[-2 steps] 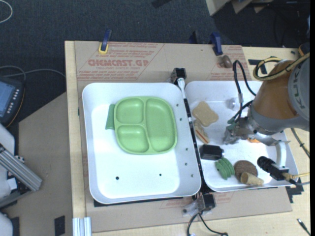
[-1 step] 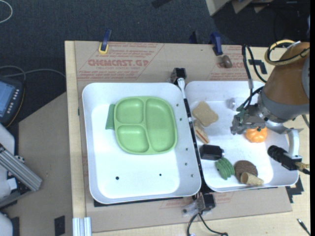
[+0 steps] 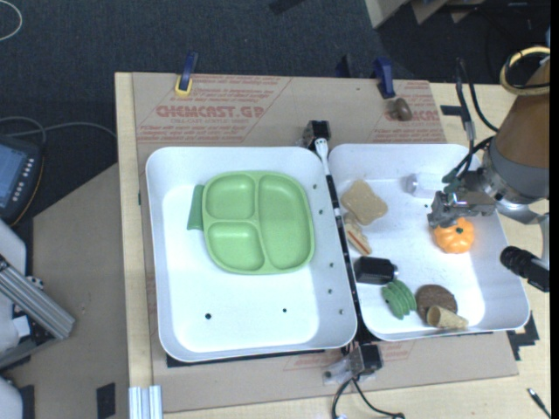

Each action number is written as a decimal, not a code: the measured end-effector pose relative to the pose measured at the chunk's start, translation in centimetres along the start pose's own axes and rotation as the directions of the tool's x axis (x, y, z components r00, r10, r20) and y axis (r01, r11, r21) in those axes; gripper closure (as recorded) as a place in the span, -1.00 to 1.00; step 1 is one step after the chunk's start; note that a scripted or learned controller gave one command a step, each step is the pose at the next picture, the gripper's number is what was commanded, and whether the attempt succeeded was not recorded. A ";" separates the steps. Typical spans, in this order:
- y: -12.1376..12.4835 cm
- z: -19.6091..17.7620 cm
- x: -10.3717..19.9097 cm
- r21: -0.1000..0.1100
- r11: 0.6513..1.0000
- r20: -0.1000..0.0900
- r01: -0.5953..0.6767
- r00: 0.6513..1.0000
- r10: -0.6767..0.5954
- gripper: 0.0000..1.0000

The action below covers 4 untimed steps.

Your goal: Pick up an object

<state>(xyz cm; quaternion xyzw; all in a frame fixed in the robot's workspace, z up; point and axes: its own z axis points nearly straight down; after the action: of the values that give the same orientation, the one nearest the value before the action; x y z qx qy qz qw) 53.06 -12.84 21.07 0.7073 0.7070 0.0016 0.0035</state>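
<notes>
The surface (image 3: 262, 103) is brown board with red writing on it. Two white bins sit on it side by side.

The left bin (image 3: 175, 260) holds a green tray (image 3: 258, 221) with three parts. The tray lies in the far half of that bin.

The right bin (image 3: 502, 269) holds many small things. The arm (image 3: 528, 138) comes in from the right, over the right side of this bin. The gripper (image 3: 452, 206) points down just above a small orange pumpkin (image 3: 454, 237). The pumpkin sits on the right side of the bin. I cannot tell how far open the fingers are, or if they have hold of the pumpkin.

A tan slice of bread (image 3: 364, 202) lies on the left side of the right bin, at the far end. A black block (image 3: 374, 271) lies nearer, by the wall between the bins. A green toy (image 3: 399, 298) lies just right of the block. A brown round thing (image 3: 437, 302) is at the near edge, right of the green toy.
</notes>
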 end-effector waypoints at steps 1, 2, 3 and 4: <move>0.1 -1.5 0.0 0.003 1.000 -0.001 0.001 1.000 -0.001 1.00; 4.5 -1.9 4.4 0.002 1.000 -0.002 0.006 1.000 -0.006 1.00; 8.5 -2.4 7.1 0.001 1.000 -0.002 0.005 1.000 -0.005 1.00; 12.5 -0.4 10.6 0.002 1.000 -0.002 0.004 1.000 -0.004 1.00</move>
<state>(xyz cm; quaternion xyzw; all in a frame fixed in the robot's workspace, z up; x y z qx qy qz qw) 65.54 -2.22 21.54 0.7058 0.7084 0.0015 0.0023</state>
